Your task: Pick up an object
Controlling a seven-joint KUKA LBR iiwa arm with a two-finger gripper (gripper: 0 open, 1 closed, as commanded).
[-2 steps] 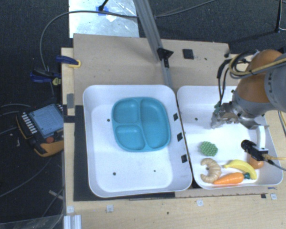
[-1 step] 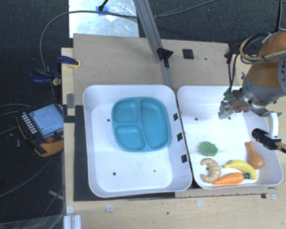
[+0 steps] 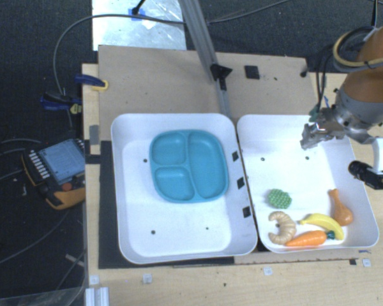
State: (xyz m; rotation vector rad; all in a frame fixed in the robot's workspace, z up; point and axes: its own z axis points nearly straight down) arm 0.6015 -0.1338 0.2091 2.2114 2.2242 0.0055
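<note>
Two white bins [image 3: 179, 250] on brown bench [image 3: 159, 75], dark carpet [image 3: 25, 37], gripper [image 3: 311, 136] finger state unclear.

A tan bench [image 3: 179, 81] stands on dark carpet [image 3: 25, 37]. Far behind it a pale sheet [image 3: 137, 24] lies on the floor, glaring under the light. A grey pole [image 3: 201, 34] slants across the bench's far edge. Left of the bench, cables [image 3: 70, 37] loop over the carpet near clamps [image 3: 73, 94] and what may be a handheld controller [image 3: 56, 171].
</note>
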